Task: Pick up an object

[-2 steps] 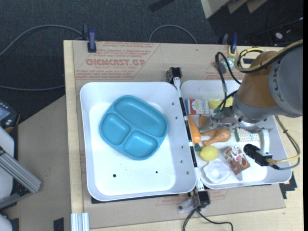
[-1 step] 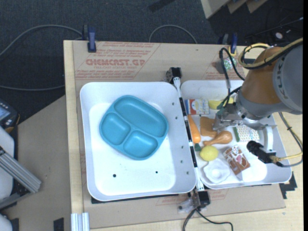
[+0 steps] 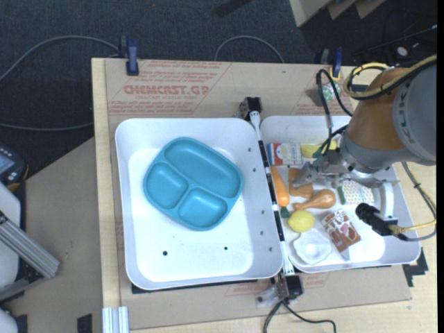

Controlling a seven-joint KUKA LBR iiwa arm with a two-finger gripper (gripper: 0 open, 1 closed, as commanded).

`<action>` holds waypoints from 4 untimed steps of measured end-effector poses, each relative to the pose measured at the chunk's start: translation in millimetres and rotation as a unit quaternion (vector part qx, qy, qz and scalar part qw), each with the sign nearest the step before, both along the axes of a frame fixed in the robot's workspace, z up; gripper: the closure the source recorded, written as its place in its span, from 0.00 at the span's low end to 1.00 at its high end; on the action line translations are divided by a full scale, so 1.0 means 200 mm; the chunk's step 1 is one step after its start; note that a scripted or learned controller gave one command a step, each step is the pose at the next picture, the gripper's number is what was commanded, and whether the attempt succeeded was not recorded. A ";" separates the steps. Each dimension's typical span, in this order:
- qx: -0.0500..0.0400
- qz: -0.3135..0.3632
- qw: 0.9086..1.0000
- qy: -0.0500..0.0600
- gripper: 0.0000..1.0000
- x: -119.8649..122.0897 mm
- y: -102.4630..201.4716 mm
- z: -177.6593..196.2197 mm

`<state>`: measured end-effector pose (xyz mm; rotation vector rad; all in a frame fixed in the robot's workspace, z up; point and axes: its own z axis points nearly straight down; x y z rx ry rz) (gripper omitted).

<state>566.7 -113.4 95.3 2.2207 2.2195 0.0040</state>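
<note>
Tan gourd-shaped toy (image 3: 313, 200) – smooth, bulbous, lying just below the gripper (image 3: 320, 166) in right bin (image 3: 402, 255) | yellow lemon (image 3: 301, 220) rounder, lower-left | finger gap: cannot tell | blue divided plate (image 3: 193, 183) glossy, far left

This is looking like a robotics lab. A cardboard-covered bench (image 3: 208, 89) is sitting on dark carpet (image 3: 55, 19), with black cables (image 3: 48, 47) trailing across the floor behind the bench. Blue clamps (image 3: 130, 53) are gripping the bench's far edge. Two white bins (image 3: 132, 207) are lying side by side on the bench, and an industrial grey arm (image 3: 409, 116) is reaching over the right one.
</note>
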 end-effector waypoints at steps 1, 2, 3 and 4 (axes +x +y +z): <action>0.001 -0.001 1.000 0.005 0.00 -0.26 -0.01 -0.06; -0.001 0.003 1.000 -0.002 0.00 0.12 0.09 -0.05; -0.001 0.001 1.000 0.000 1.00 0.11 0.08 0.00; -0.001 0.000 1.000 0.000 0.00 0.11 0.08 0.00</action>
